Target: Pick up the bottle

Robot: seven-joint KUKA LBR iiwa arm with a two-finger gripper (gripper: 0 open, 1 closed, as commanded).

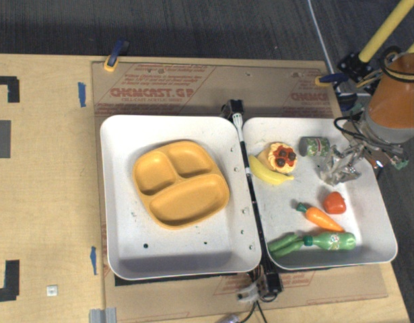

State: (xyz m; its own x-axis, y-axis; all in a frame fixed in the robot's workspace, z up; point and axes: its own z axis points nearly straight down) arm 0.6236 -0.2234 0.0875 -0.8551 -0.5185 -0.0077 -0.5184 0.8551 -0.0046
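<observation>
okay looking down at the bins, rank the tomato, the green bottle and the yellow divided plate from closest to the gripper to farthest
From the gripper:
1. Tomato, just below it in the right bin.
2. Green bottle, along that bin's near edge.
3. Yellow divided plate, over in the left bin.

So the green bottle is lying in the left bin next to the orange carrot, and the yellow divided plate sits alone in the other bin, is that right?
Not quite. In the camera view the green bottle lies in the right bin, not the left, near its front edge just below the orange carrot. The yellow divided plate sits alone in the left bin.
</observation>
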